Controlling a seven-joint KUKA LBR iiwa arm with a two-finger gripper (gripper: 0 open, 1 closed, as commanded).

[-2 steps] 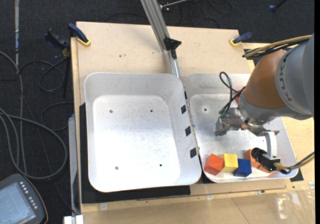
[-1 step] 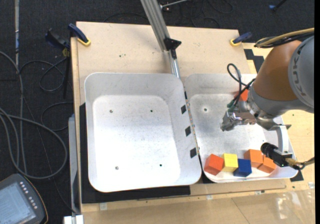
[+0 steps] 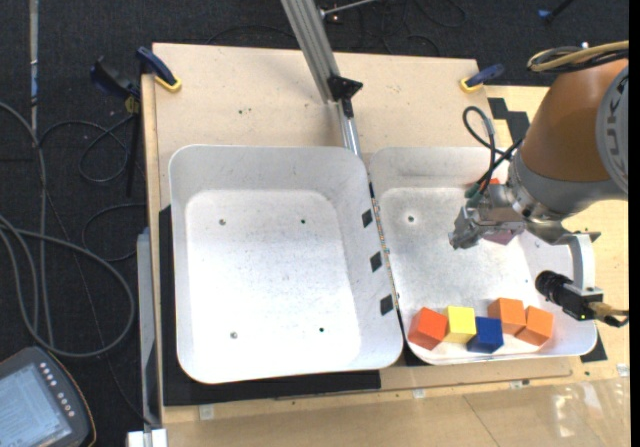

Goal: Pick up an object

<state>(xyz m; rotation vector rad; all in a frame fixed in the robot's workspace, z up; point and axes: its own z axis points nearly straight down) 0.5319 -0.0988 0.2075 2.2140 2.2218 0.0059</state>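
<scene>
The fingers [image 3: 468, 233] (grip state I cannot tell) hover over the right bin [image 3: 420, 180], apart from the blocks [image 3: 484, 325] huddled along its near wall.

The two white bins, left bin [image 3: 270, 265] and right bin [image 3: 430, 200], look like smooth plastic, a bit shiny, with lots of tiny dark specks and scuffs. They sit on a pale bench [image 3: 260, 95] that looks like flat, dull wood, and the floor [image 3: 70, 35] around it looks like dark, rough carpet. The arm [image 3: 575, 140] has a shiny orange shell, the slanted pole [image 3: 300, 15] looks like grey metal, and the little blocks [image 3: 482, 323] look smooth and matt in orange, yellow and blue.
</scene>
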